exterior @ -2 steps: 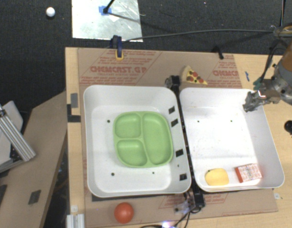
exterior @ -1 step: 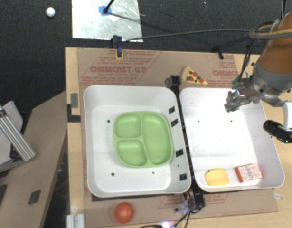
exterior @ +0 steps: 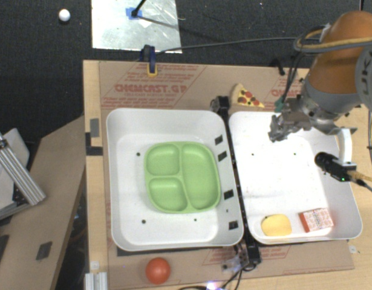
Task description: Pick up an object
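Note:
In the right bin (exterior: 282, 180) a yellow rounded object (exterior: 276, 225) lies near the front edge, and a small red and white packet (exterior: 316, 220) lies to its right. My gripper (exterior: 277, 131) hangs over the bin's back part, well away from both objects, and nothing shows between its fingers. The left bin (exterior: 122, 162) holds a green divided plate (exterior: 181, 176).
A toy pizza slice (exterior: 247, 96) lies on the board behind the right bin. A red-orange ball (exterior: 157, 269) sits on the board in front of the left bin. A small white ball (exterior: 65, 15) rests far back left. A foil sheet (exterior: 135, 17) lies at the back.

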